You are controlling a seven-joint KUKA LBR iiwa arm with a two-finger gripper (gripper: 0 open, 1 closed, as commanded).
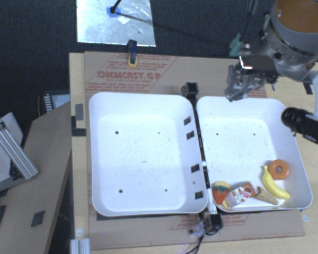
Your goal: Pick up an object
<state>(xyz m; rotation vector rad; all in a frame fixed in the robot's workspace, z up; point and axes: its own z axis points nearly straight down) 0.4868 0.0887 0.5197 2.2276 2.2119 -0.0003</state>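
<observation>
Overhead, gripper (234, 94) hangs above far rim of right bin (238, 142) — whether it is open or closed cannot be told, nothing seen in its grasp. Objects huddle in right bin's near corner: banana (274, 184), orange donut (279, 169) just beside it, red-and-white packet (240, 193), orange fruit (220, 191). Left bin (143, 152) alongside — divider clips between.

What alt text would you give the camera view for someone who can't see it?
A grey robot arm with an orange band holds its tool above the far edge of the right shallow white bin, whose near corner holds a yellow banana, an orange ring-shaped toy, a small red-and-white packet and a round orange-and-red toy. Left of it lies a second white bin.
</observation>
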